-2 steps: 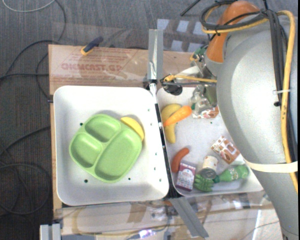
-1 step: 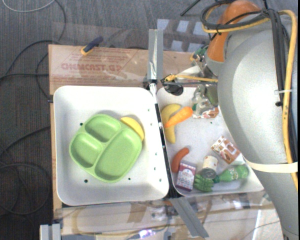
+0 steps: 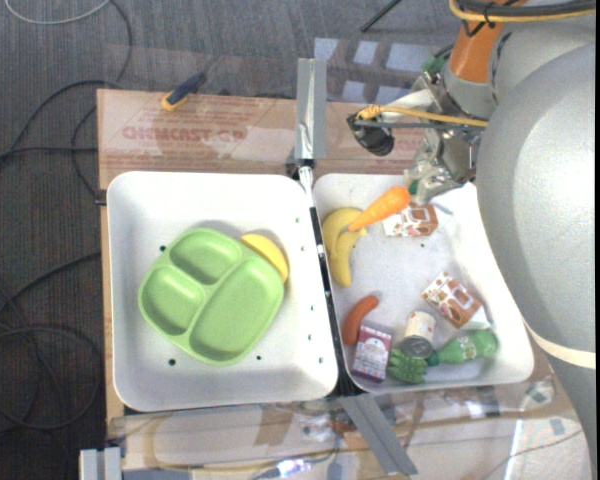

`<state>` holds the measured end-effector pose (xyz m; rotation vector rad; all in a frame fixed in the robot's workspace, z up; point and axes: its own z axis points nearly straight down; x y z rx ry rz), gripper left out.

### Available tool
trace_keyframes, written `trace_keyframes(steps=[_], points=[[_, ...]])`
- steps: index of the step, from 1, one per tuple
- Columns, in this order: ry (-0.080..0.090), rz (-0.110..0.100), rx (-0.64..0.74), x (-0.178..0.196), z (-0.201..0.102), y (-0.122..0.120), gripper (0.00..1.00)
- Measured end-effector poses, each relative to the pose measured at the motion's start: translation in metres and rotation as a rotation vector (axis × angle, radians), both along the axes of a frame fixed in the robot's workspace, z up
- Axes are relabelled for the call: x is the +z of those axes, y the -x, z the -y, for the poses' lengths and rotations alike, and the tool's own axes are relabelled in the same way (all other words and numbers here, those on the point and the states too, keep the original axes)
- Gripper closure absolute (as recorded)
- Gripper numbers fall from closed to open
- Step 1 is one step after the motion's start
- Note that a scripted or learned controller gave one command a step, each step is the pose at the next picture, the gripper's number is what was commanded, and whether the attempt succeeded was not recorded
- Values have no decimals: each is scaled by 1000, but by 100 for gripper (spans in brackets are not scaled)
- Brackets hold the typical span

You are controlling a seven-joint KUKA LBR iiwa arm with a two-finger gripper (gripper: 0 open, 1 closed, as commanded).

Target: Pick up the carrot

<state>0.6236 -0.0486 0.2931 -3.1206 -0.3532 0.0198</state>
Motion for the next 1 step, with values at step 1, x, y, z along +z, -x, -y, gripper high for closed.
trace_keyframes(steps=[1], points=[[10, 17, 27, -47, -46, 77, 100]])
